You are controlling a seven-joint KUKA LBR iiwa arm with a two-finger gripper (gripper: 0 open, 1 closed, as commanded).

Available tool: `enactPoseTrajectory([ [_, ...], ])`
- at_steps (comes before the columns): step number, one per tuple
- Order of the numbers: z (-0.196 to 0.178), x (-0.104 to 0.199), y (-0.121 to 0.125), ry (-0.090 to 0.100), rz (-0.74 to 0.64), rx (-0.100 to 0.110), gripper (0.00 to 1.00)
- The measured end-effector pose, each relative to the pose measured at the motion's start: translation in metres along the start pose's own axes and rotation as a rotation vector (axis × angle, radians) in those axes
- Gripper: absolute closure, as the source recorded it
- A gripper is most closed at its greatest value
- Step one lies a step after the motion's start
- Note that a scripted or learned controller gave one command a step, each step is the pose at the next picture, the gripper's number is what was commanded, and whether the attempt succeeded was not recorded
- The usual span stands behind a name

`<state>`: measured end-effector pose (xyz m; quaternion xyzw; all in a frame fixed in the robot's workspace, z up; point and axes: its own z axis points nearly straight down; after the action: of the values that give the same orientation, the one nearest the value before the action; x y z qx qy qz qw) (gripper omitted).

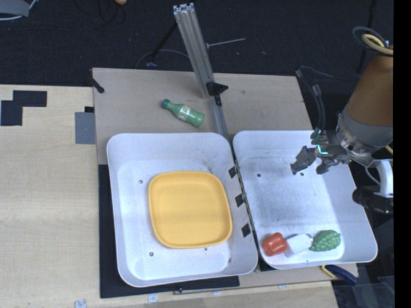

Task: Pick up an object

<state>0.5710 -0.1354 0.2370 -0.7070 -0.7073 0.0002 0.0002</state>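
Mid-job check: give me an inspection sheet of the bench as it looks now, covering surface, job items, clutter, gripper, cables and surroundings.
Surface: wooden bench bearing two shallow white bins side by side, left bin and right bin.
Job items: yellow plate lying flat in the left bin; red pepper, white piece and green fruit in a row at the right bin's near edge.
Clutter: green bottle on its side on the bench behind the left bin.
Gripper: gripper over the right bin's far part, fingers apart, nothing between them.
Cables: dark cables on the floor beyond the bench.
Surroundings: slanted metal rail behind the bins; dark floor.
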Motion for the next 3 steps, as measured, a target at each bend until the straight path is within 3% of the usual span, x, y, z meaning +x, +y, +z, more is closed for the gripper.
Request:
enactPoseTrajectory([
  [1, 0.0, 0.0, 0.0, 0.0, 0.0, 0.0, 0.0],
  [3, 0.097, 0.003, 0.005, 0.001, -0.001, 0.004, 0.0],
])
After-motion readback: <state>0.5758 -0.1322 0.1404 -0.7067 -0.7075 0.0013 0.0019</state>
